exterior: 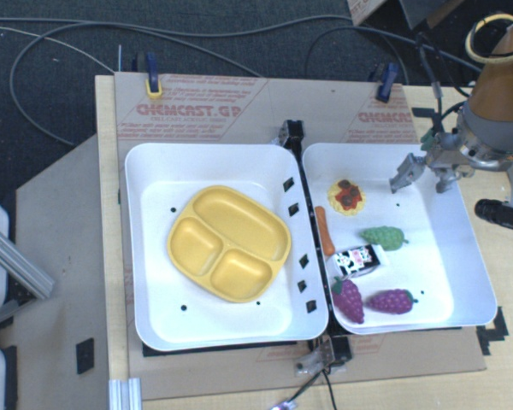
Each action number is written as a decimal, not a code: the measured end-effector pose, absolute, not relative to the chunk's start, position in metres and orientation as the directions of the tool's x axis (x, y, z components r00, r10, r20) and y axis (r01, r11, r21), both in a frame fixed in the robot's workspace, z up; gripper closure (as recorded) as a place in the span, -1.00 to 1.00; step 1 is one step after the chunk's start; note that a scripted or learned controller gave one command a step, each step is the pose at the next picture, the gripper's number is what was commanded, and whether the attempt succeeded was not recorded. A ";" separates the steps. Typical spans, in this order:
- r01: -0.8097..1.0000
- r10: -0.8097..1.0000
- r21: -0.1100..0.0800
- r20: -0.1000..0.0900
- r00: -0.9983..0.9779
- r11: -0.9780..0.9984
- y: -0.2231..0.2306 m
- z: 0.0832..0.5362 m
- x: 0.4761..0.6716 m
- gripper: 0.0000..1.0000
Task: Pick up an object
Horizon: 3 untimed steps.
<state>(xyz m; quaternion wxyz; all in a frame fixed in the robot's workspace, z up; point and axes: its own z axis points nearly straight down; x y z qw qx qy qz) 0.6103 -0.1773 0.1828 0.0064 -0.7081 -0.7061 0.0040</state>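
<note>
The end effector (pixel 425 175) hovers over the right bin (pixel 462 254) with fingers apart, holding nothing. Centre it over 1 isolated item, such as the green toy (pixel 384 237), and descend vertically before closing.

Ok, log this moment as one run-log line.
stage: approach | tool: open, above right bin far end, nothing held | nearest item: round pizza toy | left bin: yellow divided plate

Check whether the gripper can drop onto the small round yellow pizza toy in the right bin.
Probably yes: the gripper hangs open above the right bin, and the small round yellow pizza toy lies alone, apart from other toys.
</note>
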 end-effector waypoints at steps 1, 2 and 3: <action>1.000 1.000 -0.001 0.000 0.000 0.000 -0.177 0.191 0.614 -1.00; 1.000 1.000 -0.007 0.003 0.000 0.000 -0.177 0.129 0.607 -1.00; 1.000 1.000 -0.006 0.002 0.000 0.000 -0.176 0.082 0.607 -1.00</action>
